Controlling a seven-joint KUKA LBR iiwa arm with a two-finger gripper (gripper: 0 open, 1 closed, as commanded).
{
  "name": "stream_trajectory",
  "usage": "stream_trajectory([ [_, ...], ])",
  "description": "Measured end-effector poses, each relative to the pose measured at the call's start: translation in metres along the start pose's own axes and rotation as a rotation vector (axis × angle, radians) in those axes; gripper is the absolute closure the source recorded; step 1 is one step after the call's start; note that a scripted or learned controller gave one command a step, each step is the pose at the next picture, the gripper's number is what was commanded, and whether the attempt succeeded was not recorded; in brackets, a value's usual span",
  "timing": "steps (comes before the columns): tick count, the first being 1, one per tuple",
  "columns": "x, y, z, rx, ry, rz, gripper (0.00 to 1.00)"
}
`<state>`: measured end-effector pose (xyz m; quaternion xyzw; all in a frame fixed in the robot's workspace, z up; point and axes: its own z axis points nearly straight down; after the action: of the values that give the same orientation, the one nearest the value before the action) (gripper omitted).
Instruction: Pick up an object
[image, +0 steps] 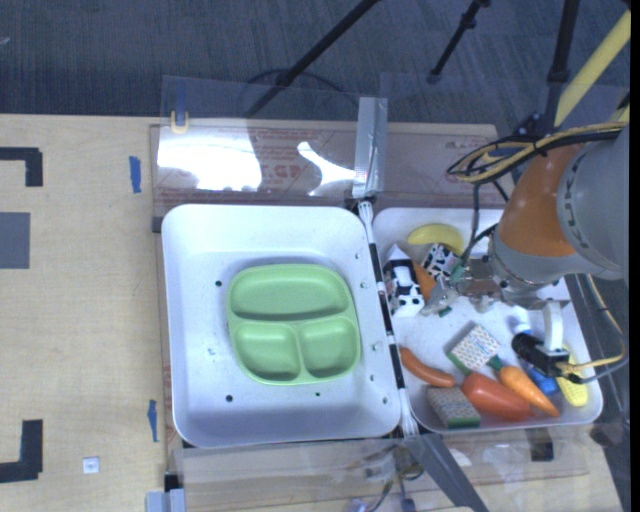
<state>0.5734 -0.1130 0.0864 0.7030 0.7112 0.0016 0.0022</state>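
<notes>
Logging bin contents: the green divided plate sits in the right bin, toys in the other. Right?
Not quite. The camera view shows the green divided plate in the left bin; the toys, such as the carrot, lie in the right bin.

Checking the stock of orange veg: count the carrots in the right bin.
2. One carrot lies by the bin's left wall, below the gripper. The other lies near the front right, against a red pepper. The arm may hide more.

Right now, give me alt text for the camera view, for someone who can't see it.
A grey and orange robot arm reaches into the right bin, its gripper over a jumble of toys, including a carrot. The left bin holds a green divided tray.
</notes>
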Motion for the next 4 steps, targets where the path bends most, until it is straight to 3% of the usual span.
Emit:
stream_trajectory([
  [1, 0.013, 0.01, -0.119, 0.005, 0.0, 0.116, 0.0],
  [2, 0.041, 0.01, -0.098, 0.008, 0.001, 0.025, 0.0],
  [3, 0.041, 0.01, -0.098, 0.008, 0.001, 0.025, 0.0],
  [4, 0.003, 0.034, -0.017, -0.004, 0.0, 0.046, 0.0],
])
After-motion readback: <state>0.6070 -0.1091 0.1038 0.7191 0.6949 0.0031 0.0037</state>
